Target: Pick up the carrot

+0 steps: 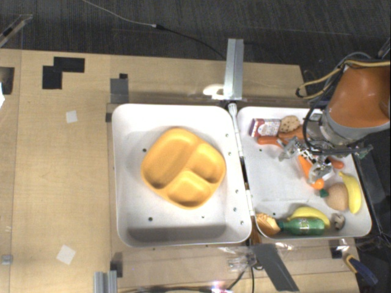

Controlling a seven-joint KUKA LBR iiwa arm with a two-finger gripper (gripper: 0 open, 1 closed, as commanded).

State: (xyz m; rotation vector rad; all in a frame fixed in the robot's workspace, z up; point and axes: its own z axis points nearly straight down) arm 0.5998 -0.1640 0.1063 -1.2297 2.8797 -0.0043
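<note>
A wooden surface (55, 182) carries two shallow white bins side by side. The left bin (131, 224) holds a yellow divided plate (183, 166) near its middle. The right bin (269, 182) is crowded along its far and near edges. At its far side lie a small packet (264, 127) and a cookie (290, 124), with a sausage-like piece (269, 140) just near of them. At the near edge sit a green bottle (303, 226) and a banana (308, 213). The carrot (305, 165) lies in the right half of this bin, directly under the tool (310, 157), which is down among the items. How far its grip stands apart cannot be made out. Further right are a brown potato-like thing (336, 196) and a second banana (352, 191).
</note>
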